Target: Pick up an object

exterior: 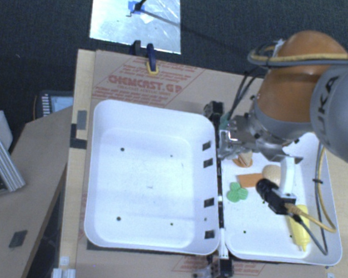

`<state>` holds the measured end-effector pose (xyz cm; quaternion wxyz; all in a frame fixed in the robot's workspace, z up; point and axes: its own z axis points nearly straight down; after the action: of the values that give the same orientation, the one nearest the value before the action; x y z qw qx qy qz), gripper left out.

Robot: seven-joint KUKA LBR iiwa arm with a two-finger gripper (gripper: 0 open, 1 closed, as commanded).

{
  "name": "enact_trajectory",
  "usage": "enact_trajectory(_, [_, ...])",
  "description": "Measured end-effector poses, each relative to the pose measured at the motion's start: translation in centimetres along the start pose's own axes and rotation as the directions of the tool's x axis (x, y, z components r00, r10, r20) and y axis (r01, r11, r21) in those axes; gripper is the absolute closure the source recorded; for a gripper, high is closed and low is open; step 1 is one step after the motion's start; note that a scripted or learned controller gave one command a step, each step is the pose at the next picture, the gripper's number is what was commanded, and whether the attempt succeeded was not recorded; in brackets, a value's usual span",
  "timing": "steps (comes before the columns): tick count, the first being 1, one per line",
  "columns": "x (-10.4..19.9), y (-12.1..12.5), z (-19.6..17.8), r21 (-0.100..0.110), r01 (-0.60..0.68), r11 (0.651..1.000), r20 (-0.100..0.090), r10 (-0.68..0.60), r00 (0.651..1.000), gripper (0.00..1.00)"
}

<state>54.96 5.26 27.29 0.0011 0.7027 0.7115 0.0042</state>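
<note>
So as far as I can judge, the pick isn't done yet, nothing looks lifted. The arm (pixel 301 75) is reaching in over the right bin (pixel 256 236), and the gripper (pixel 233 147) sits low at that bin's upper left corner, right by the wall it shares with the left bin (pixel 149 189). All the candidates lie on the right bin's floor: a tan lump (pixel 244 159) just beside the gripper, maybe touching it (too crowded to call), an orange piece (pixel 249 179) a bit below that, a green piece (pixel 237 192) near the shared wall, a pale lump (pixel 272 173) partly tucked behind the robot's own hardware, and a yellow thing (pixel 298 231) well apart, toward the lower right. My guess is the tan lump is the target since it's closest, but that's only a guess. How wide the gripper is, I honestly can't tell; the wrist and its clutter cover the business end from this angle, and I can't see anything clamped in it. So what's left, I'd say, is pretty much the whole job: get a real hold on one piece, then raise it clear of the bin.
</note>
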Motion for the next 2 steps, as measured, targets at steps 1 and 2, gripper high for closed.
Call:
enact_trajectory(1, [1.4, -1.8, -8.4, -0.004, -0.005, 1.0, 0.002, 0.005, 1.0, 1.0])
enact_trajectory(2, [5.8, -2.1, -16.3, -0.003, -0.003, 1.0, 0.0, 0.003, 1.0, 1.0])
